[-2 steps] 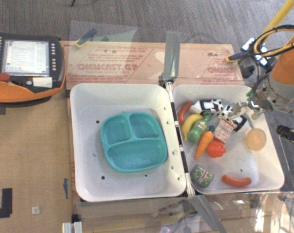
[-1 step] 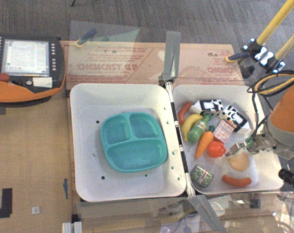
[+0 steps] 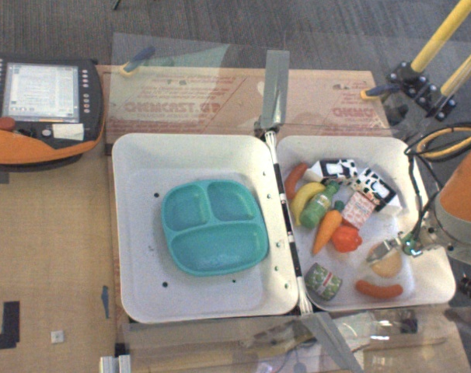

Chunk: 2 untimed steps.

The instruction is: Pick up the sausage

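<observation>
We cannot tell the gripper's [image 3: 389,249] state; hovering probably over a tan round piece [image 3: 387,266], it may miss the sausage [image 3: 379,289] just beside.

The arm [image 3: 462,200] reaches in, end effector [image 3: 385,249] lowered.

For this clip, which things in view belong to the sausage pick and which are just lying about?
Part of the job:
- sausage, near the front of the right bin
- gripper, just above the sausage

Just lying about:
- banana
- carrot
- green bottle
- tomato
- small can
- teal plate in the left bin
- orange handheld screen
</observation>
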{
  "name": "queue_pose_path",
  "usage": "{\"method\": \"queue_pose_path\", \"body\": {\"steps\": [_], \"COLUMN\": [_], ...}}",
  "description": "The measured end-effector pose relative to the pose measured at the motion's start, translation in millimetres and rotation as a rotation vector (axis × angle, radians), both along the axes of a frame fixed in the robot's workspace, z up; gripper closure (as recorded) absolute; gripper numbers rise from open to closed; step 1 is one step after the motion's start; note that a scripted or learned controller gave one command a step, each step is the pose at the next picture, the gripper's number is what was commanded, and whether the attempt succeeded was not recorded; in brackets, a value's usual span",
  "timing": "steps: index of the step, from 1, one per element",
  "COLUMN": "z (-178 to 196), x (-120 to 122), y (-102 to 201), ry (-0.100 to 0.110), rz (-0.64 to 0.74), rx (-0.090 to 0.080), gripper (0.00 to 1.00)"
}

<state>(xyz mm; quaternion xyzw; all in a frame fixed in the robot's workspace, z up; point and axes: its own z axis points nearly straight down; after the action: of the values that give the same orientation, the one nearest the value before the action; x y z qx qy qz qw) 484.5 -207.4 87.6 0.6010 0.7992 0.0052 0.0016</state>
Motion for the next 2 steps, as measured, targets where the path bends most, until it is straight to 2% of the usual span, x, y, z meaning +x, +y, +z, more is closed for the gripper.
{"method": "queue_pose_path", "body": {"steps": [1,2], "z": [0,0], "x": [-2,-2], "y": [69,8], "ry": [0.002,0.002], "rz": [-0.153,-0.171], "rx": [-0.005,-0.005], "gripper": [0.00,0.00]}}
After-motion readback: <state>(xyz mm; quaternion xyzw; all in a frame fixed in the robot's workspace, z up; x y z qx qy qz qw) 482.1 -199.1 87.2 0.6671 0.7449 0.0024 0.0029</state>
